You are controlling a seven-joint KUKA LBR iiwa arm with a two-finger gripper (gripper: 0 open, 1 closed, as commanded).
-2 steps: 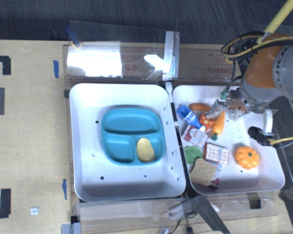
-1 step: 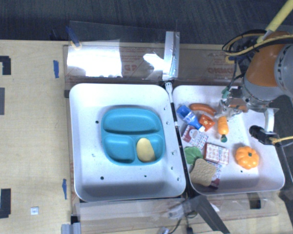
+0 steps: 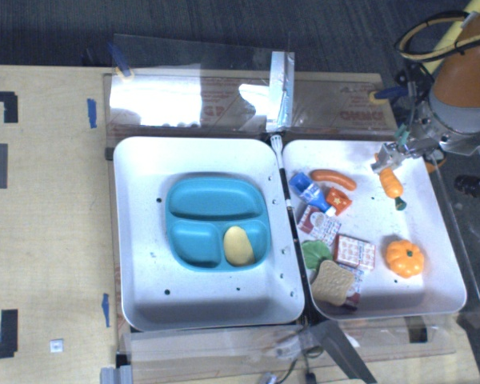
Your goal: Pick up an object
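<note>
Two shallow white bins side by side on the bench; right bin (image 3: 440, 238) taken as landmark for all below

Left of right bin: left bin (image 3: 136, 214), holding a blue divided tray (image 3: 212, 206) with a pale yellow egg-shaped piece (image 3: 238, 246) in the tray's lower right compartment

Above right bin's upper right corner: grey arm with orange band (image 3: 462, 82), reaching in from the right, gripper (image 3: 402, 149) hanging over that corner

Inside right bin, toward its left wall: a heap of toy food — red sausage (image 3: 334, 178), blue piece (image 3: 306, 186), printed packets (image 3: 354, 252), green leaf (image 3: 315, 252), brown cracker (image 3: 333, 282)

Inside right bin, lower right: small orange pumpkin (image 3: 405, 258), standing alone

Inside right bin, upper right: orange carrot (image 3: 393, 185), likeliest target, just below the gripper, perhaps touching it; long axis running up-and-down the bin with a slight slant, green tip toward the pumpkin

Jaws: apart or together, cannot tell; carrot between them or merely beneath, cannot tell either

Judged: a short drop straight down, jaws set across the carrot's narrow width
</note>
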